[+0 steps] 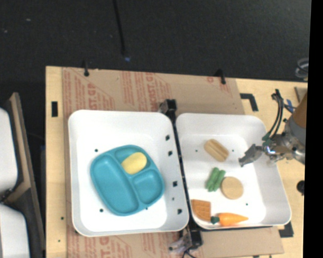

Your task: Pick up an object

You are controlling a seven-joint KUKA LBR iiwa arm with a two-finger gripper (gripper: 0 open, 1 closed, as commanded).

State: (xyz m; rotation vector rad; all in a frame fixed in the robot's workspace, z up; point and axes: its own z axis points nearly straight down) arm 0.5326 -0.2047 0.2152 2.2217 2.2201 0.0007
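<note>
Right bin [270,206]: fingers [249,155] above floor, holding nothing, near bread roll [217,149].

My two bins [86,165] are white. One holds a teal tray [114,190] and a yellow piece [134,162]; a carrot [232,219] is orange.

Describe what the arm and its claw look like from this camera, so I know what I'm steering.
At the frame's right edge, the arm shows an orange-brown band above grey metal. Dark cables with green fittings loop beside the wrist. The claw is small, grey and angular.
</note>
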